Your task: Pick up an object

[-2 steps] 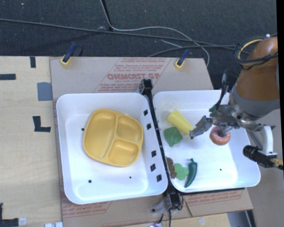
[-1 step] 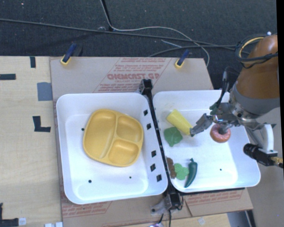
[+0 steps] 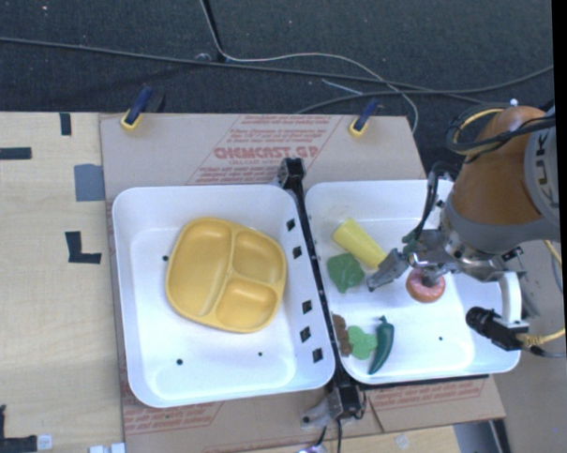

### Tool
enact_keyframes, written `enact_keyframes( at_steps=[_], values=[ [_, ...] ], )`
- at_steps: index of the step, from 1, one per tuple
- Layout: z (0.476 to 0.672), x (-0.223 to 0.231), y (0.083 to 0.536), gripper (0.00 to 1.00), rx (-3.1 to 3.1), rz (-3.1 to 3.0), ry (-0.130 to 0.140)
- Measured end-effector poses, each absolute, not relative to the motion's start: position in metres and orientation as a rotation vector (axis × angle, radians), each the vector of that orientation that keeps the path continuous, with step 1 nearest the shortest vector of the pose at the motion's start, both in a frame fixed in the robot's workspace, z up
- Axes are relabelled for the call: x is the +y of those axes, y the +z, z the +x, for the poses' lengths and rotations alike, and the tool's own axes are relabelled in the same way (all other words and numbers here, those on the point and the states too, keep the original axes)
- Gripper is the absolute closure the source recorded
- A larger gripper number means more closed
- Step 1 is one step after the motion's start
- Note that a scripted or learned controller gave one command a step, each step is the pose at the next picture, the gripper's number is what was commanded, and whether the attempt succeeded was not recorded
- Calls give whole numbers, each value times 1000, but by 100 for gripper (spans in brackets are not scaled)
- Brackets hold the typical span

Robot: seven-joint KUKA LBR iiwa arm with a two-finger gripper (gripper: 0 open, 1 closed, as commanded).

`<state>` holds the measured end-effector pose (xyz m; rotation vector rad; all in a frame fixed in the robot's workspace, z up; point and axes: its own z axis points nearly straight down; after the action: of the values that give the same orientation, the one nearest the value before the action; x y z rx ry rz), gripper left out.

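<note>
Yellow divided plastic plate [image 3: 226,273] lies in left white bin [image 3: 137,302]. Right white bin [image 3: 458,354] holds yellow block [image 3: 357,242], green leafy piece [image 3: 345,272], dark green pepper [image 3: 381,344], reddish round fruit [image 3: 425,287]. Gripper [image 3: 398,266] hangs beside fruit; fingers' state: cannot tell.

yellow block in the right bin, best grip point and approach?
Grip the yellow block across its short width at mid-length, coming straight down. It lies flat and slanted, long axis running upper left to lower right, so turn the fingers crosswise. The green piece crowds its lower end.
</note>
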<state>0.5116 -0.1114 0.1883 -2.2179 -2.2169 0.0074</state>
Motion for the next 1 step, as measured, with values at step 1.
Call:
enact_keyframes(
  at_steps=[1],
  values=[
    [508,-119,140,0,-2217,-2218,7]
  ],
)
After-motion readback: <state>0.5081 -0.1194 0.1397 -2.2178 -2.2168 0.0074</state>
